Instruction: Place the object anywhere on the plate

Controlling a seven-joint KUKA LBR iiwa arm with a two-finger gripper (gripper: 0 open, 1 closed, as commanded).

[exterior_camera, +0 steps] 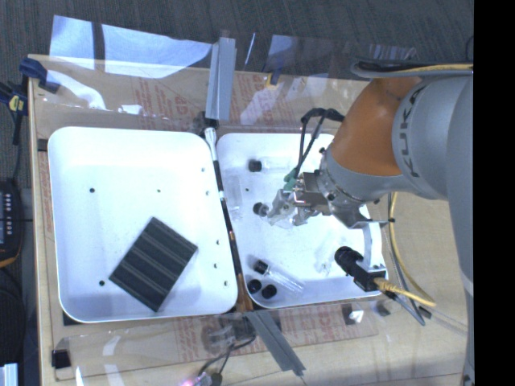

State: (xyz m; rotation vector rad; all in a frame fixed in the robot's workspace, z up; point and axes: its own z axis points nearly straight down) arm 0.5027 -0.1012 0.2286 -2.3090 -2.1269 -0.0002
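A dark ribbed rectangular plate [154, 262] lies tilted in the lower part of the left bin [72, 147]. In the right bin [241, 155] several small black pieces are scattered. One [255, 166] is near the top left, one [260, 209] is at mid left, and a cluster [261, 284] sits at the lower left corner. My gripper [284, 207] hangs low over the middle of the right bin, just right of the mid-left piece. I see nothing held in it.
A thin clear piece [286, 279] lies beside the corner cluster. The raised divider [225, 215] between the bins runs between my gripper and the plate. The arm's bulk covers the right bin's right side.
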